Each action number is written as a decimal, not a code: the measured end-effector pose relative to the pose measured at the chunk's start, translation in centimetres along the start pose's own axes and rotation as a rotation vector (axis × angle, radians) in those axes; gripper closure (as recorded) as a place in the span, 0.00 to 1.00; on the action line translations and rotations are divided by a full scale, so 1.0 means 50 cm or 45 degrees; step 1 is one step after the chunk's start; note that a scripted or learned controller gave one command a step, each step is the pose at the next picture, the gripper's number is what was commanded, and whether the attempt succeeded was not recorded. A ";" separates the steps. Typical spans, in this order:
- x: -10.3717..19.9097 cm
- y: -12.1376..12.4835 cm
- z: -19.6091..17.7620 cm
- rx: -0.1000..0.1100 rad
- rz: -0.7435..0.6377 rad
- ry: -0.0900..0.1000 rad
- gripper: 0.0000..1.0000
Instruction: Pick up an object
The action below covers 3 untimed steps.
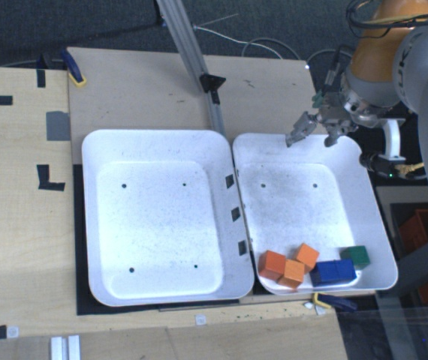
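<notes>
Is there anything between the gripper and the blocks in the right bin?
Nothing visible. The gripper hangs open over the far rim of the right bin. The orange blocks, blue block and green block lie at its near edge, with bare white floor in between.

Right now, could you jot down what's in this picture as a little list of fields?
arm: grey with orange band, reaching in from the right
gripper: open, above the far rim of the right bin, holding nothing
orange blocks: three, clustered at the right bin's near edge
blue block: beside the orange ones
green block: near right corner
left bin: white, beside the right one
</notes>
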<state>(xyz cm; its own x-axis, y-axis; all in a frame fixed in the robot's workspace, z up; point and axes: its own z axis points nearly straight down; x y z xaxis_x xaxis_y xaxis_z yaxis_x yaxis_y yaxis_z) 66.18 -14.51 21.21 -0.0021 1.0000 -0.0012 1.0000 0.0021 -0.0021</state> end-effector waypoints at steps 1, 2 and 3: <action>0.001 0.001 -0.020 0.000 -0.002 -0.001 1.00; 0.024 -0.139 -0.074 0.001 0.003 0.002 1.00; 0.185 -0.197 -0.410 -0.013 -0.005 0.002 1.00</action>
<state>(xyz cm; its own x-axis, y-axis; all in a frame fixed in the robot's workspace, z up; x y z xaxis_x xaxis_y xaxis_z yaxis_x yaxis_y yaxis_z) 56.36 -5.24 41.71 -0.0059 1.0000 0.0002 0.9999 0.0059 0.0081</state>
